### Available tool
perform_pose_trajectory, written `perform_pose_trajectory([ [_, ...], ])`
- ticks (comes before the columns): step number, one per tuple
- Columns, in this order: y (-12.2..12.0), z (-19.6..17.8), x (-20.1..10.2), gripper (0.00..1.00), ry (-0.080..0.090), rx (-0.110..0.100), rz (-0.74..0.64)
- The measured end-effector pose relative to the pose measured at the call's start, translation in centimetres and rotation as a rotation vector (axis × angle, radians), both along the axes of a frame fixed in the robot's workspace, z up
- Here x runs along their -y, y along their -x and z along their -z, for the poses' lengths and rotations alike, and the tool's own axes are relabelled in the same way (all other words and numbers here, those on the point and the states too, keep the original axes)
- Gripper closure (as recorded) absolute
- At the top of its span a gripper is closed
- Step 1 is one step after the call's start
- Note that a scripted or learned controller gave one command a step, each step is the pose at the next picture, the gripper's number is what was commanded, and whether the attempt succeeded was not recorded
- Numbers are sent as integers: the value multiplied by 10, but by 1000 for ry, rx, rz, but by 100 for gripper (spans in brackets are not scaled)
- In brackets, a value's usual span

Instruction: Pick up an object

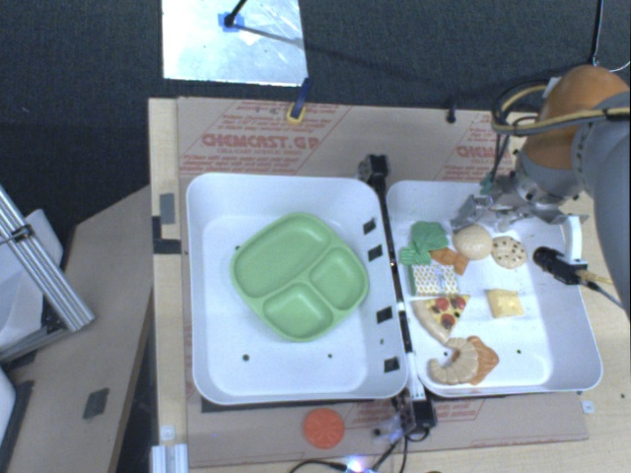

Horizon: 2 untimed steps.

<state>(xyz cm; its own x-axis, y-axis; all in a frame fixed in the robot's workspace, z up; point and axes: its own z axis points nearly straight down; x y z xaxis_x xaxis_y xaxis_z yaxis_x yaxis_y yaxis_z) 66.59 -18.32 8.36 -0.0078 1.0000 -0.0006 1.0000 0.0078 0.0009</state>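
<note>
The right bin (577, 358) holds several toy foods: a green leafy piece (427, 237), a small orange piece (452, 259), a pale round bun (472, 241), a chocolate-chip cookie (509, 252), a dotted cracker (432, 280), a pizza slice (442, 314), a yellow cheese block (506, 304) and a croissant (463, 361). My gripper (485, 208) hangs at the far edge of this bin, just beyond the bun and cookie, with nothing seen in it.
The left bin (212, 363) carries a green divided plate (300, 276). An orange disc (323, 427) lies on the cardboard in front of the bins. A shiny sheet (234, 28) lies beyond the bench.
</note>
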Motion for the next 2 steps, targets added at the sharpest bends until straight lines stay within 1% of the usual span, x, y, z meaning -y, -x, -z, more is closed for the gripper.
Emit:
perform_pose_trajectory([
  [1,-2,-14,0,100,2,6,-2],
  [2,-9,-60,2,100,1,6,2],
])
